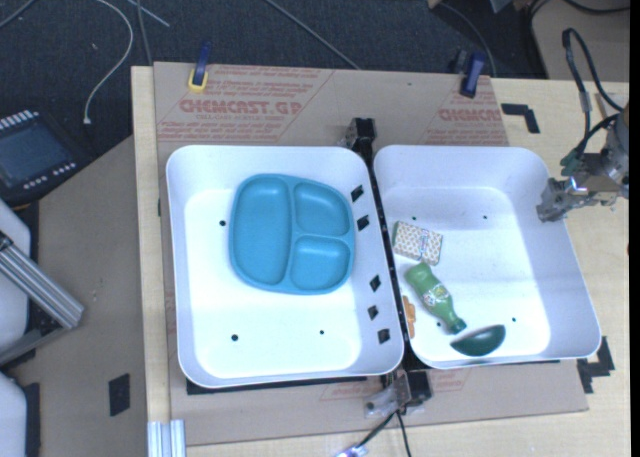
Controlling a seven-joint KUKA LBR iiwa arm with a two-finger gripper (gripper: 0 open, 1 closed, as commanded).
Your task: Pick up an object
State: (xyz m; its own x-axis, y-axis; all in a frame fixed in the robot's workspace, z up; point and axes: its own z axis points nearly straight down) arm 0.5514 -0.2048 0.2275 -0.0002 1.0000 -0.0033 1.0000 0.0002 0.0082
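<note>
On the wooden surface (150,245) sit two shallow white bins. The left bin (200,325) holds a blue divided plastic plate (290,235). The right bin (540,285) holds a green plastic bottle (436,295), a dark green scoop (478,341) and a small patterned packet (417,241). The gripper (556,201) hovers at the right bin's far-right rim; whether it is apart or together I cannot tell. A good pick means centring above the bottle, descending straight, clear of its neighbours.
</note>
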